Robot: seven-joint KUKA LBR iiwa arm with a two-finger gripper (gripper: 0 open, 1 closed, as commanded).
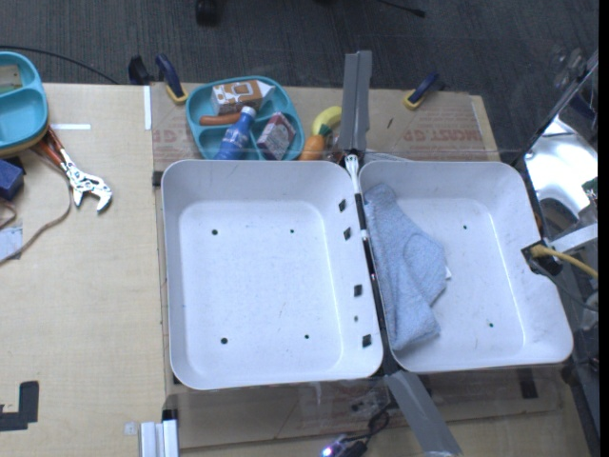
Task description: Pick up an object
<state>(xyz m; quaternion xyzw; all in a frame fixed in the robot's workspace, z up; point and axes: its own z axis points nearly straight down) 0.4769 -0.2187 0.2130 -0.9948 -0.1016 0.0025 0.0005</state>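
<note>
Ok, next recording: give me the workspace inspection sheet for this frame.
Surface: wooden bench bearing two shallow white bins, left bin and right bin, side by side.
Job's things: grey cloth crumpled along the right bin's left side.
Clutter: teal tray of small items behind the bins; wrench at left; clamps at the bench's far edge.
Grippers: nothing seen.
Cables: dark cable near the wrench.
Surroundings: dark carpet; chair base at top.
</note>
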